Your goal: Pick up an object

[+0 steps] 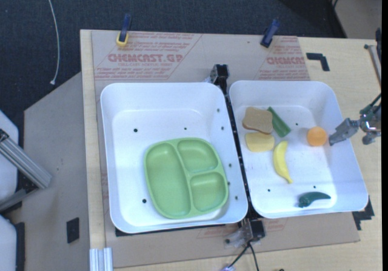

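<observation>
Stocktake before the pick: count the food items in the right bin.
6. Bread slice at upper left, green stick beside it, yellow block below the bread, banana in the middle, orange ball near the gripper, dark green pepper at the bottom.

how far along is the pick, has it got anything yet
Nothing looks picked yet: the orange ball, banana, bread slice and other food all lie in the right bin. The tool sits at the bin's right side beside the ball. Grasping and lifting remain.
</observation>
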`<state>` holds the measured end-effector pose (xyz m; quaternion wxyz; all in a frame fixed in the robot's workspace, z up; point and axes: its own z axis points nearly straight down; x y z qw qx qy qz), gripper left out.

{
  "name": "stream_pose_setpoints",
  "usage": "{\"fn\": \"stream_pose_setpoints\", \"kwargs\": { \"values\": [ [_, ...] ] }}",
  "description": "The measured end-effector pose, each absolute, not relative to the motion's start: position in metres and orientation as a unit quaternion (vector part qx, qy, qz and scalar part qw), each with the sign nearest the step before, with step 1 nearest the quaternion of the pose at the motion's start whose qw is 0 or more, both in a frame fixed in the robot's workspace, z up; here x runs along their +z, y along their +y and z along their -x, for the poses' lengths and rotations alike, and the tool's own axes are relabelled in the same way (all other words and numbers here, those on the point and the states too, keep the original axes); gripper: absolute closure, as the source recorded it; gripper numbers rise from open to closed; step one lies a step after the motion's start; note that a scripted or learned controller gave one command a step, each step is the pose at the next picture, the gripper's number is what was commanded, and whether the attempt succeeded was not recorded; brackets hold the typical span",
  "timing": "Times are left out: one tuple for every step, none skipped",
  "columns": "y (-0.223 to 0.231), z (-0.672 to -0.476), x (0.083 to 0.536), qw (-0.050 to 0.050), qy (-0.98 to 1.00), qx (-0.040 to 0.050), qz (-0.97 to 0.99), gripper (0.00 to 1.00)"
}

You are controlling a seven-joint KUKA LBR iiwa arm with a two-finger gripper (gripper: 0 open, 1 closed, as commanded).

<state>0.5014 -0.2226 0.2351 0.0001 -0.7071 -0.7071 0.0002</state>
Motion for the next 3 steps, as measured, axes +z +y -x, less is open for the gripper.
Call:
{"fn": "stream_pose_setpoints", "kwargs": {
  "values": [
    [-0.217,-0.509,0.186,0.003,-0.707,0.0008,0.707,0.00],
    [-0.209,-0.505,0.134,0.001,-0.707,0.0002,0.707,0.00],
    [-0.208,-0.504,0.082,0.002,-0.707,0.0007,0.707,0.00]
  ]
}}
